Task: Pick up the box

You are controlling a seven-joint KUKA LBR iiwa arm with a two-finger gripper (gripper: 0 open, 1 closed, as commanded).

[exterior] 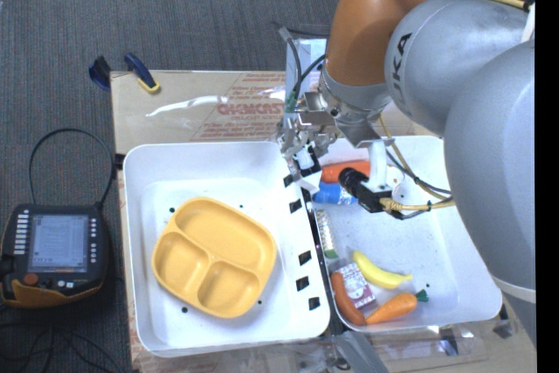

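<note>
Camera view from above the bench. The left bin holds a yellow divided plate with three compartments, lying flat toward the bin's 6 o'clock side. The right bin holds several small things. Near its 6 o'clock rim lies a small red-and-white box, the task's thing; it rests flat on the bin floor, touching a red sausage-like piece at its 8 o'clock side, with a yellow banana just beside it at 1 o'clock and an orange carrot just beside it at 4 o'clock. A clear wrapped packet lies along the bin's 9 o'clock wall.

The grey arm, with its orange band, reaches in from 3 o'clock. The gripper hangs over the shared edge of the two bins at their 12 o'clock end, well apart from the box, which lies toward 5 o'clock of it. Whether the claw is wide or narrow cannot be told, since cables and brackets crowd it. An orange piece and a blue piece sit just at 4 o'clock of the gripper.

Beyond the bins at 12 o'clock lies a printed cardboard sheet with a blue clamp at its 10 o'clock corner. A teach pendant rests on the floor at 9 o'clock.
</note>
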